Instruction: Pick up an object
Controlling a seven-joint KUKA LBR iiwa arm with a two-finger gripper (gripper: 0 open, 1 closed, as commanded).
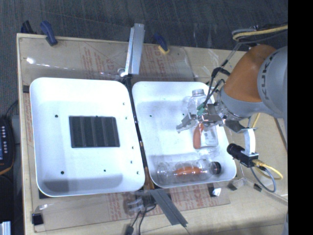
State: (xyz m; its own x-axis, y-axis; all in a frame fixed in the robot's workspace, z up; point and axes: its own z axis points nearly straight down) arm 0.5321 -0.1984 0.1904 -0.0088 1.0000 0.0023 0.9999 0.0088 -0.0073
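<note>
I see the arm over the right bin, its pincer low above a clear bottle with an orange part. A second clear bottle lies along this bin's near wall. The left bin, beside it, has a dark ribbed panel in its floor.

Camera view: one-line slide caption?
Grey KUKA arm's claw poised over clear plastic bottles in the right white bin; the left white bin bears a dark ribbed rectangular panel.
</note>
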